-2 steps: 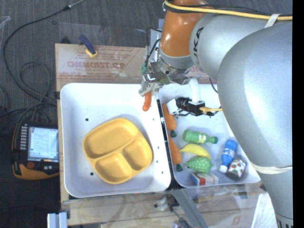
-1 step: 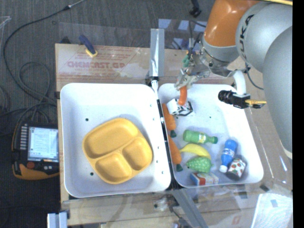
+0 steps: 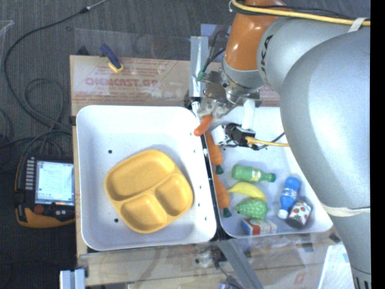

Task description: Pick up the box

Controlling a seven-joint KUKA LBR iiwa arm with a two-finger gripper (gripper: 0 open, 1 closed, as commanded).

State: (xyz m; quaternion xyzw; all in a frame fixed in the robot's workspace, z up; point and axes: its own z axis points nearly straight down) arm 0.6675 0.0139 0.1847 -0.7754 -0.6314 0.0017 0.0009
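The box [image 3: 259, 226] is a small red, white and blue carton lying near the front edge of the right bin [image 3: 319, 224]. My gripper [image 3: 210, 111] hangs over the far left corner of that bin, well away from the box and close to the wall between the two bins. A small orange carrot [image 3: 203, 125] sits tilted right under the gripper's tip, over the dividing wall. The grey arm with its orange band covers the bin's back and right side.
In the right bin lie two more carrots [image 3: 215, 152] [image 3: 222, 192], a green bottle [image 3: 252, 174], a banana [image 3: 248, 189], a green bumpy fruit [image 3: 252, 208], a blue bottle [image 3: 289, 195] and a dark packet [image 3: 299, 214]. The left bin [image 3: 96, 125] holds a yellow divided plate [image 3: 149, 189].
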